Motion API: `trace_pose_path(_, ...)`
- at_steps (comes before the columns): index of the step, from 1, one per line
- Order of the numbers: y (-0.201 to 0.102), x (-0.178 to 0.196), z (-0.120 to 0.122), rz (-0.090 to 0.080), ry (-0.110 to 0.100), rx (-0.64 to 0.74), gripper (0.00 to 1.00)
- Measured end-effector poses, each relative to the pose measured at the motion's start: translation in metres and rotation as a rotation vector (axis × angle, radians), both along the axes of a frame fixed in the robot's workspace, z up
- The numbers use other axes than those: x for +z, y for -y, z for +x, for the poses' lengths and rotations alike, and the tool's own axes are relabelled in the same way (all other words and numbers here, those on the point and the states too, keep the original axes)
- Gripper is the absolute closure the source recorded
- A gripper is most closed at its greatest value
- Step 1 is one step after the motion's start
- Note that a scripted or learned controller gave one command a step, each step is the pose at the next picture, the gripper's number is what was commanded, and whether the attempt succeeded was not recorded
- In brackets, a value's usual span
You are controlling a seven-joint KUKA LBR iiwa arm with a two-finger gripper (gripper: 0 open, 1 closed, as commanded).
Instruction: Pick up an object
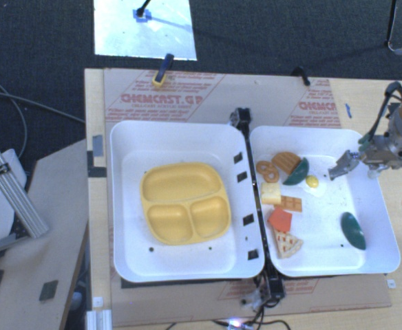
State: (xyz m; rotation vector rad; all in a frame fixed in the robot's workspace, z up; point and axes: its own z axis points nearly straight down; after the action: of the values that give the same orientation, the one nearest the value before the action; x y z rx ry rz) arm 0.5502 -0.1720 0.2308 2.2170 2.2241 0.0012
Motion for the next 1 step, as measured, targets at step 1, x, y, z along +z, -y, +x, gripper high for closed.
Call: trace_pose_path(1, -0.0704, -0.1298, -0.0469, 0.006, -0.008, 0.004, 0.0)
